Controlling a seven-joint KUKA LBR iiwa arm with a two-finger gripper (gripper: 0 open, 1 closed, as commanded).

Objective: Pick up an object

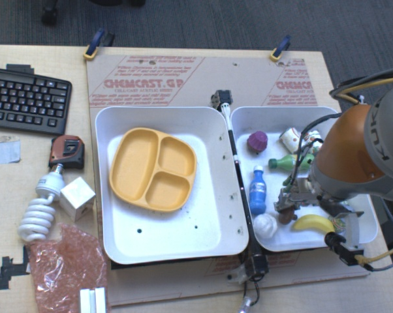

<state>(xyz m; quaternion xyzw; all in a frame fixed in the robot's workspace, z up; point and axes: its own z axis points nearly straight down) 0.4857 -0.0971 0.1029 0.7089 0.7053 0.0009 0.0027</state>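
Note:
The right bin (353, 237) holds several small objects. A blue bottle (257, 191) lies near its left wall, with a white ball (264, 225) below it. A yellow banana (314, 223) lies at the front. A purple object (257, 141), a white and yellow object (291, 137) and a green bottle (282, 163) sit at the back. My gripper (286, 209) is low inside this bin, between the blue bottle and the banana, just right of the white ball. The arm's orange band (350, 150) hides the bin's right part.
The left bin (157, 240) holds a yellow divided plate (153, 169). On the bench to the left lie a keyboard (27, 96), a tape measure (67, 152), a light bulb (41, 207), a white cube (78, 195) and a plastic bag (69, 266).

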